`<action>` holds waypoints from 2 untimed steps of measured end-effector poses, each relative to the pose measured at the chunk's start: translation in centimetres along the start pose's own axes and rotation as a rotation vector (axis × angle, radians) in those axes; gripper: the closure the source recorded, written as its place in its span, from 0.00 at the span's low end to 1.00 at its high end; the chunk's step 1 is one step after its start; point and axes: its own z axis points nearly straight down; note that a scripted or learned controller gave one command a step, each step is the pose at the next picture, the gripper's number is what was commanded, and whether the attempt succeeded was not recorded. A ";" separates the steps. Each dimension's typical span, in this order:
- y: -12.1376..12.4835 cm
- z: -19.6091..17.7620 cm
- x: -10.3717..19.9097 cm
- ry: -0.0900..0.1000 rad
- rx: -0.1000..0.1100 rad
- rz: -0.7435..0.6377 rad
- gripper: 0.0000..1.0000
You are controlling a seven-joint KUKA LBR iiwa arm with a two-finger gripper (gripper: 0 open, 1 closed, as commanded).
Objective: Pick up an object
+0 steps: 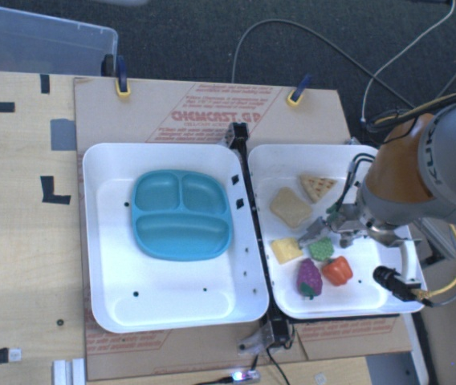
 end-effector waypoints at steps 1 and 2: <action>0.1 -0.9 0.1 0.002 0.002 -0.001 1.00; 0.6 -7.0 -0.1 -0.004 -0.017 0.000 1.00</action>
